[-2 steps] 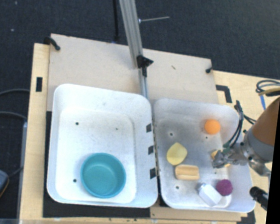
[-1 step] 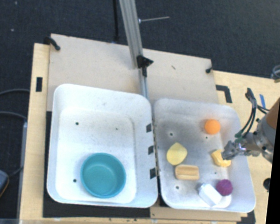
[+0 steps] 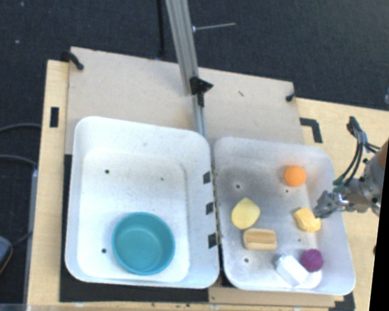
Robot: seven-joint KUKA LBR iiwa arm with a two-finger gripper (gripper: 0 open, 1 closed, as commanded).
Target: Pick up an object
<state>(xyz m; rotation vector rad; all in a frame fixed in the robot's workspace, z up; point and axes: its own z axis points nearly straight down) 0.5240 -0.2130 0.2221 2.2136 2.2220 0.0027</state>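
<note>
The pick has not been made, as far as the view shows. The gripper (image 3: 326,203) stands at the right rim of the right bin (image 3: 264,160), reaching in from the right, just above and beside a small yellow block (image 3: 307,220). Whether its fingers are open or closed cannot be told: they are small and blurred against the bin wall, and nothing can be seen between them.

Every candidate lies on the floor of the right bin. An orange ball (image 3: 294,175) sits toward the far side; a pale yellow lump (image 3: 245,213) lies near the middle, with a tan block (image 3: 260,239) just below it, the two close or touching. At the near right corner a white piece (image 3: 291,269) and a purple ball (image 3: 311,258) lie side by side, apparently touching. The left bin (image 3: 98,139) holds a blue bowl (image 3: 143,243) in its near half, well apart from the arm.

Judgement: the yellow block is the likely target (it is the nearest item to the gripper), though nothing confirms it. Still to do, in all probability: settle over the chosen item, close on it, and lift it free of the bin. The block's place near the bin's sloping right wall may hinder a clean grasp.
</note>
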